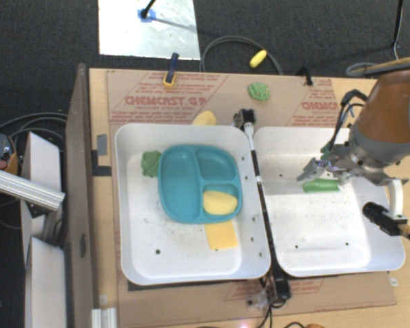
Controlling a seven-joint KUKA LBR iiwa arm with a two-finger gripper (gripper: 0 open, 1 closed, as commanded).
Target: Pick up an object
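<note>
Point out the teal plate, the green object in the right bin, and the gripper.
teal plate (181,183): camera view, its large left compartment.
green object (321,186): camera view, its middle.
gripper (313,173): camera view, between its fingertips.

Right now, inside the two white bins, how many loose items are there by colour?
Green: 2, leafy piece, long pod by the gripper
Yellow: 2, lump, flat slab
Teal: 1, divided tray
Total: 5

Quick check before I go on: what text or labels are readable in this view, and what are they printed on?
"CHEMCAST GP", red print on the brown board behind the left bin.
"CHEMCAST", partly legible, repeated on the same board behind the right bin.
Smaller red lines under both: too blurred to read.
</note>
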